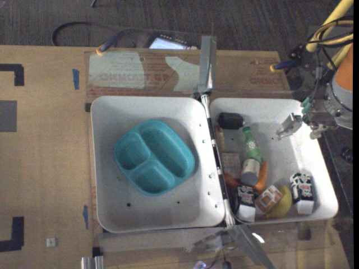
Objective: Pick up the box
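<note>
The small brown-and-white carton box (270, 198) lies near the front of the right bin (314, 114), leaning on a yellow lemon-like fruit (282, 204), with a green-capped bottle (251, 150) and an orange carrot (262, 175) just beside it. Farther right and toward the rear, the gripper (300, 125) hovers open and empty. A good approach drops straight down, fingers straddling the carton and clear of the fruit.
</note>
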You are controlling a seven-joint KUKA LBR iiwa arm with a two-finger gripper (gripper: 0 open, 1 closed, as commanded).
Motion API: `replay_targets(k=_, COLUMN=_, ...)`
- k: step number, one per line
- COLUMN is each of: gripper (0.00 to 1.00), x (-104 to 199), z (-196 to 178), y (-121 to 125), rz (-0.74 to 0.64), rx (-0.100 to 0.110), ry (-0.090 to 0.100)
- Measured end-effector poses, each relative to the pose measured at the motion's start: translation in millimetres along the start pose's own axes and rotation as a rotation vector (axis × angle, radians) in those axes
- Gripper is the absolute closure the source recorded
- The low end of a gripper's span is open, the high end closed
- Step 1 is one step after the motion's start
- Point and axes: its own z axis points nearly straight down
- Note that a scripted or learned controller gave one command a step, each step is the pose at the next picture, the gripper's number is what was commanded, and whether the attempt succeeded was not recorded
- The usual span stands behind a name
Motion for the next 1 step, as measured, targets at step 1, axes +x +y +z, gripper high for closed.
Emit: replay_targets(k=1, gripper=0.00, x=-1.5, z=119.6, y=42.2, rz=-0.003, rx=-0.002, ry=0.000)
